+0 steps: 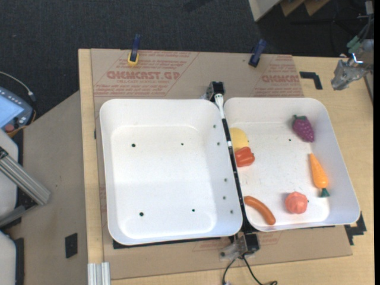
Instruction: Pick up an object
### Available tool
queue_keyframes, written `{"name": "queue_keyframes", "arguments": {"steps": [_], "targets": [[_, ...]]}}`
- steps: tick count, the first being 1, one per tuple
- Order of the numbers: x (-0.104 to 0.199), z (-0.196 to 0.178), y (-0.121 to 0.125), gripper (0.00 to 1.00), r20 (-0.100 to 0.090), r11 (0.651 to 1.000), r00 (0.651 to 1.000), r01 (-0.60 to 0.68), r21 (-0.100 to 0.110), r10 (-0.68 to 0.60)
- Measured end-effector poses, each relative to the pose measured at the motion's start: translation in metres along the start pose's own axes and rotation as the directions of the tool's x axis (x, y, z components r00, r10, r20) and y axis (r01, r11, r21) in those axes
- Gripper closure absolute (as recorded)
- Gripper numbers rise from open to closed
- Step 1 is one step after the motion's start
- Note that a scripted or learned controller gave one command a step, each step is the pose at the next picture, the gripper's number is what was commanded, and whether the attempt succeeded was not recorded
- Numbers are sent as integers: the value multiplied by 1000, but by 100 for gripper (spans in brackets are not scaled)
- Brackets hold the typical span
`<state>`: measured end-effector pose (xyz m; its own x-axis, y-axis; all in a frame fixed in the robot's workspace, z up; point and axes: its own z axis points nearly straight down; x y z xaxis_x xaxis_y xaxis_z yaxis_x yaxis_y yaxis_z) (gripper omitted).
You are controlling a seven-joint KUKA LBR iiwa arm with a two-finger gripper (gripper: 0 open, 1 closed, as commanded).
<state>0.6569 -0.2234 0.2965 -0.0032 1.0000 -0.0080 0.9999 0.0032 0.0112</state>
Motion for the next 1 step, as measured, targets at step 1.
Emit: {"name": "queue_keyframes", "arguments": {"steps": [1], "targets": [[0,-11,1,100,3,1000,1000,1,-4,-1]]}}
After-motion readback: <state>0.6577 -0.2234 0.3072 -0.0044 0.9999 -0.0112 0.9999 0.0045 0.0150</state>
